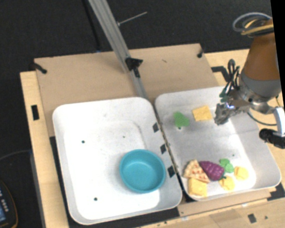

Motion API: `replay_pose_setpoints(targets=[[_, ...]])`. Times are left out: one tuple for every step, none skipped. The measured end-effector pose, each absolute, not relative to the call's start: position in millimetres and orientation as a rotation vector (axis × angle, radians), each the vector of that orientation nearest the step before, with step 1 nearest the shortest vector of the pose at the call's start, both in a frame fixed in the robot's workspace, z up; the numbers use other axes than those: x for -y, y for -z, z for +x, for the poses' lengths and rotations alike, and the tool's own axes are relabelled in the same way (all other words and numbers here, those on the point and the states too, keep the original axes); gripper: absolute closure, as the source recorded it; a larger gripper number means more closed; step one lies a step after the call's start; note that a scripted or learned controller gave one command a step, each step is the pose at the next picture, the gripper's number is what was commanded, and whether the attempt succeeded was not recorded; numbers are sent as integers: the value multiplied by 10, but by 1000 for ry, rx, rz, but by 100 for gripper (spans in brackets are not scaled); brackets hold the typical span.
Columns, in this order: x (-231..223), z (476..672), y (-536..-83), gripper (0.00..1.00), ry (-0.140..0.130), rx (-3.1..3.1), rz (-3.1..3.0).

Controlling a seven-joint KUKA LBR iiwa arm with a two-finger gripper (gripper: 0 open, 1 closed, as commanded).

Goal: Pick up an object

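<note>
Toy food pieces [213,174] lie heaped in the right bin's [255,137] near corner, a blue bowl [141,170] in the left bin [92,128]. Farther back sit a yellow block [202,113] and green piece [181,120]. Just beside the block hover the jaws [221,116], their opening impossible to judge; seemingly the approach step, calling next for lining up over the block and descending

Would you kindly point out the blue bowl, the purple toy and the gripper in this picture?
blue bowl [140,170]: camera view, on the bowl's inner floor.
purple toy [211,169]: camera view, on the middle of its body.
gripper [221,117]: camera view, at its lower tip.
</note>
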State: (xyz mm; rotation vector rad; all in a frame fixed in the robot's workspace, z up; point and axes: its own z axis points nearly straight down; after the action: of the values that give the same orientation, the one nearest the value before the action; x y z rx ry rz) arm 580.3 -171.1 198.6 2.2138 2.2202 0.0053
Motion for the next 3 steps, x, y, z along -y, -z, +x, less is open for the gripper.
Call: replay_pose_setpoints(targets=[[1721, 5809, -2068, 100, -2, -2224, 2217], [1314, 5639, -2111, 100, -1, -2223, 2218], [850, 5507, -2080, 100, -2, -2223, 2218]])
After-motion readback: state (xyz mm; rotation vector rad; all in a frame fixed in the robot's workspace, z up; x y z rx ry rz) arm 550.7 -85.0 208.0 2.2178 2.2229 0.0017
